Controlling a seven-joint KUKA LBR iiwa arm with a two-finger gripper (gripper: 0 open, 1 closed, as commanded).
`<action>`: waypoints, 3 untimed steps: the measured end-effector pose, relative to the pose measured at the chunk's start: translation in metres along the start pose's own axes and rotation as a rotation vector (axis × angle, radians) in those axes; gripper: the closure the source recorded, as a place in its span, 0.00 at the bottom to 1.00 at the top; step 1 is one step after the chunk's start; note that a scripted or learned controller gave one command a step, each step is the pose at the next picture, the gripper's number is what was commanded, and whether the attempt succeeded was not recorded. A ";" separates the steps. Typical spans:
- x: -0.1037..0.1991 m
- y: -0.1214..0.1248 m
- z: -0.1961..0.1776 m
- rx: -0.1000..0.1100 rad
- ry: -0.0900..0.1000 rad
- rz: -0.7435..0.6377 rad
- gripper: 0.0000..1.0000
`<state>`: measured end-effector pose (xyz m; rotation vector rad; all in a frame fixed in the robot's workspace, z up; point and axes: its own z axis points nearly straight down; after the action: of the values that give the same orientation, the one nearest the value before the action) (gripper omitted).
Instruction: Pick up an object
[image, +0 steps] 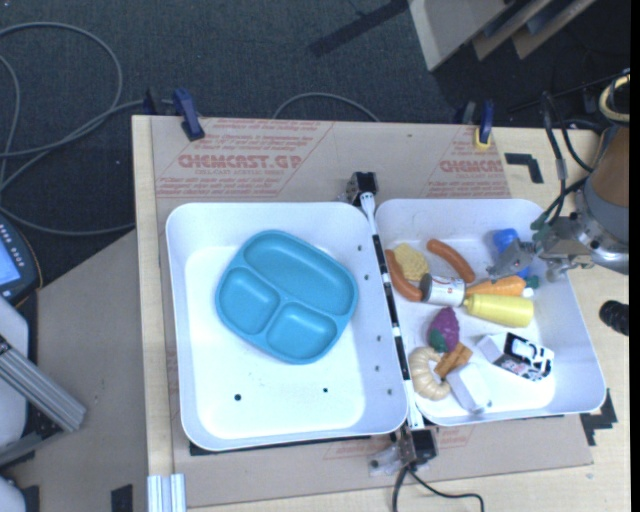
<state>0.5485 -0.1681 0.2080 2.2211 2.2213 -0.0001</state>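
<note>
Hovering claw (524, 262) beside carrot (506, 287)

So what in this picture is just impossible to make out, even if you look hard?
- End effector, camera view: small and crowded against the toys in the right bin, so its grip is unreadable.
- Arm: cut off by the right edge.
- Small black-and-white item: too small to identify.
- Blue piece: partly hidden behind the end effector.
- Orange carrot-like toy: partly covered by the yellow bottle.
</note>
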 end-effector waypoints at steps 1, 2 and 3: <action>-0.020 0.041 0.108 -0.006 -0.001 0.000 0.00; -0.046 0.077 0.121 0.061 0.031 0.004 0.00; -0.043 0.117 0.123 0.011 0.012 -0.002 0.00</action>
<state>0.6658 -0.2115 0.0849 2.2309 2.2347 0.0004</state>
